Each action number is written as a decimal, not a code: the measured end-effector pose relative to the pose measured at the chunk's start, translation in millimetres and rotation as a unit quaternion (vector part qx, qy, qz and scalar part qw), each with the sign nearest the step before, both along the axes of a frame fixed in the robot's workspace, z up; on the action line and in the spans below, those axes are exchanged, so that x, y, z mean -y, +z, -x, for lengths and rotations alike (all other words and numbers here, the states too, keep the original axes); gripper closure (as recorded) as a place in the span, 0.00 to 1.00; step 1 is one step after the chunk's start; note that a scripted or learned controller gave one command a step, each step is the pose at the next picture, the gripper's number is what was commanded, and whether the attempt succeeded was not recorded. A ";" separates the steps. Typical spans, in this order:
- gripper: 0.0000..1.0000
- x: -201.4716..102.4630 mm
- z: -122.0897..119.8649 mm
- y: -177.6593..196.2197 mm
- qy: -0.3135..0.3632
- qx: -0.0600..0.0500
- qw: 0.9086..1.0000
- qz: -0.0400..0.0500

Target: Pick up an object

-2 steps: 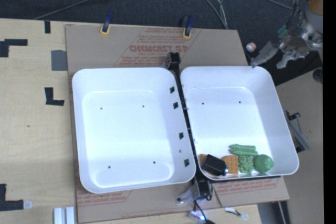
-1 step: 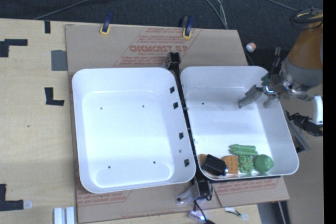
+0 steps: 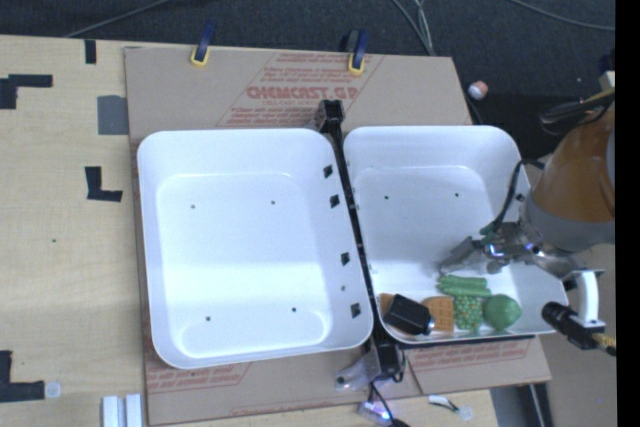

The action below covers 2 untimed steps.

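Observation:
Several small objects lie along the front edge of the right bin (image 3: 430,155). From left to right they are a black block (image 3: 407,314), an orange piece (image 3: 438,312), a knobbly green item (image 3: 467,313) and a round green object (image 3: 502,311). A long green pod (image 3: 462,285) lies just behind them. My gripper (image 3: 458,258) reaches in from the right and hovers low just above and behind the pod, pointing left. The arm's orange band (image 3: 582,177) is at the bin's right rim. Nothing can be seen held in the gripper.
The left bin (image 3: 240,245) sits beside the right one, with a black divider strip (image 3: 343,215) running between them. Both rest on a cardboard sheet (image 3: 290,90) held by clamps at the back. Cables trail across the dark floor behind the bench.

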<state>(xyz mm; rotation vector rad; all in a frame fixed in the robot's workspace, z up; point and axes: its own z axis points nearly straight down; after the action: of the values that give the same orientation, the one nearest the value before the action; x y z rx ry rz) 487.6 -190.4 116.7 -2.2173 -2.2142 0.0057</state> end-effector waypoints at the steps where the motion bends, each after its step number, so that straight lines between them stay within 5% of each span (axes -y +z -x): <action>1: 0.00 -28.4 -70.1 -26.4 0.003 0.004 1.000 0.001; 2: 0.00 -26.1 -69.2 -25.1 0.001 0.004 1.000 0.001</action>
<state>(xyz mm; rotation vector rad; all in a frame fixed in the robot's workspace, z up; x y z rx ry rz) 556.8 -164.2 91.6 -2.2206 -2.2218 0.0000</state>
